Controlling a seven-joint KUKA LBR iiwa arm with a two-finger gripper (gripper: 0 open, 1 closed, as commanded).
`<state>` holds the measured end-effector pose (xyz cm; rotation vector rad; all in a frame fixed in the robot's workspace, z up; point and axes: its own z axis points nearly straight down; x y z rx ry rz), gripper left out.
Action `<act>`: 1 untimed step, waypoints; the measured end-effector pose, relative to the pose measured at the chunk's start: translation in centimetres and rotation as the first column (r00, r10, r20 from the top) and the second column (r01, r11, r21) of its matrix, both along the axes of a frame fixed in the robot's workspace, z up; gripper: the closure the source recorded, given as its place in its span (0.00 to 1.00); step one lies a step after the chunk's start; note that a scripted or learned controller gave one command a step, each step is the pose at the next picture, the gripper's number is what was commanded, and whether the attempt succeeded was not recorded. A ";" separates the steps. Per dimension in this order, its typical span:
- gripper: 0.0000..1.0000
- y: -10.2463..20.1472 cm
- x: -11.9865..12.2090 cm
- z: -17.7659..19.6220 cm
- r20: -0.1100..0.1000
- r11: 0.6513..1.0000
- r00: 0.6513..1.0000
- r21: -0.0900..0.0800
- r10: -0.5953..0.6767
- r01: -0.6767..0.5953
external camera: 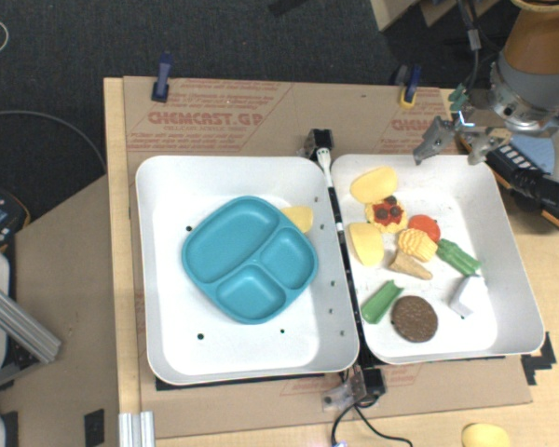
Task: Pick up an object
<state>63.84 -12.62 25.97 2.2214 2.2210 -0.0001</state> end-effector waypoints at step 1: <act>0.00 1.2 -6.5 -11.2 -0.015 1.000 1.000 0.004 -0.002 0.002</act>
